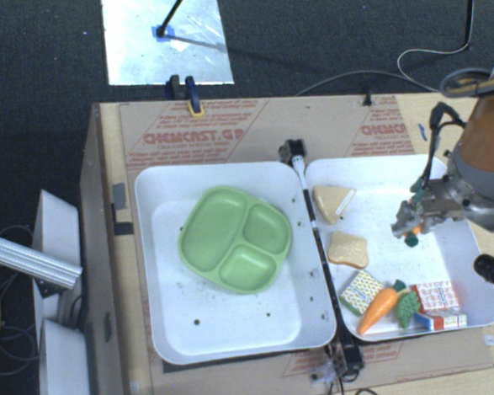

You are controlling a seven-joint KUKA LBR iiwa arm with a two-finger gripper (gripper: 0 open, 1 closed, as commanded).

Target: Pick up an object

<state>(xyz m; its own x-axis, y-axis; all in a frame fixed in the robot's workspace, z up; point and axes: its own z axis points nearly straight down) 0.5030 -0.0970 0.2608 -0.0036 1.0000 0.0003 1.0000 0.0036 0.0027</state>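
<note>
two shallow white bins sit side by side on a cardboard-covered bench (250, 125) over dark carpet. left bin (167, 325): one green sectioned plate (235, 238). right bin (482, 298): two pale bread-like pieces (347, 249), one carrot (379, 306), two printed boxes (437, 297). gripper (409, 226) over the right bin; its grasp state cannot be determined.

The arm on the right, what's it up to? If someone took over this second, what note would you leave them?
Gripper: above the right bin; whether it grips anything I cannot tell.
Right bin holds two bread slices, a toy carrot, a patterned box and a red-and-white box.
Left bin holds a green divided plate.
Done: no visible pick.
Left: grasp one object and lift it.
</note>
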